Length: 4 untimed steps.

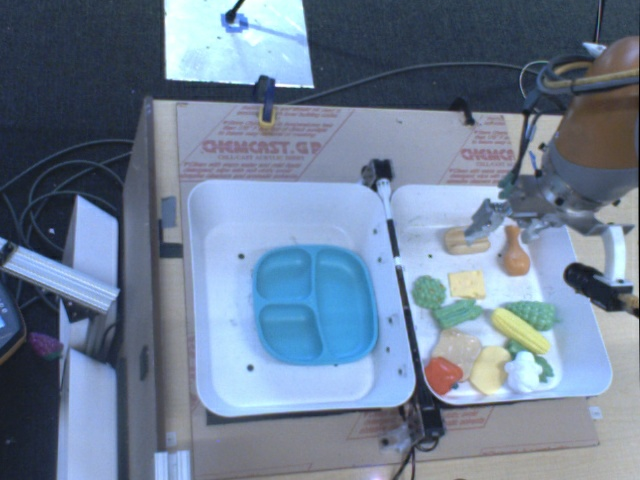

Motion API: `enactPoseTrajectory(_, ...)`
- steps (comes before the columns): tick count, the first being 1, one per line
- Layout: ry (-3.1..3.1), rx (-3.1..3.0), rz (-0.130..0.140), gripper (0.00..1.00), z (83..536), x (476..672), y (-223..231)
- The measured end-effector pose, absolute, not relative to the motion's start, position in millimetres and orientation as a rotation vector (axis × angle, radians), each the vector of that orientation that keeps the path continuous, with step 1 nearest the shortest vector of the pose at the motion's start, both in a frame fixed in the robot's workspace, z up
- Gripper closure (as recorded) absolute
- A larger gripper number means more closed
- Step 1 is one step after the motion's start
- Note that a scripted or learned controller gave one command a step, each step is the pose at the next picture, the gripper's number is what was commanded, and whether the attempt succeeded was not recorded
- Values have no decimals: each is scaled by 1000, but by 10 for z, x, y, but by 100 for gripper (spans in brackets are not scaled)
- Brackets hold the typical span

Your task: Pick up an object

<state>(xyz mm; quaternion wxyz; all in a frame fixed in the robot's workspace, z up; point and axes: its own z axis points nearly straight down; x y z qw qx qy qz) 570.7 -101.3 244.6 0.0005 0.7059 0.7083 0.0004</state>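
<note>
Bench (300, 138): brownish board with red "CHEMCAST GP" print, sitting on dark carpet-like floor. Yellow-and-black clamp (266, 103) at the board's 12 o'clock edge; a second clamp (378, 174) sits between the bins at their far end. Cables run across the floor at 9 o'clock and behind the bench. Shiny metal plate (238, 26) with a blue mark lies on the floor at 11 o'clock. White boxes and a metal rail (60, 273) at 9 o'clock.

Left bin (215, 228): holds a blue divided tray (314, 304), roughly centred.

Right bin (590, 373): toy food pile. Tan bread-like piece (466, 240) at the bin's 11 o'clock; orange-brown gourd shape (514, 253) just beside it at 12. Yellow cheese square (466, 285), broccoli (428, 291), green pod (456, 314), corn cob (520, 329), green grapes (535, 313), tan slice (458, 348), red pepper (443, 374), yellow piece (490, 368), white cauliflower (522, 371) toward 6 o'clock.

Arm comes in from 3 o'clock, orange band high at the frame's right. Gripper (505, 218) is over the far end of the right bin, near the bread piece and the gourd. Grey linkage blurs together; can't tell whether the fingers are open or closed, or whether they have hold of anything.
</note>
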Motion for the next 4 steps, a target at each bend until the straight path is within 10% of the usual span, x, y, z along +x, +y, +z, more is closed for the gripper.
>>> enactPoseTrajectory(1, 2225, 2217, -1, 0, 1831, 6681, -1464)
enactPoseTrajectory(2, 2225, 2211, 5, 0, 870, 6470, -1150)
enactPoseTrajectory(4, 2220, 2216, 4, 0, 1536, 6697, -1495)
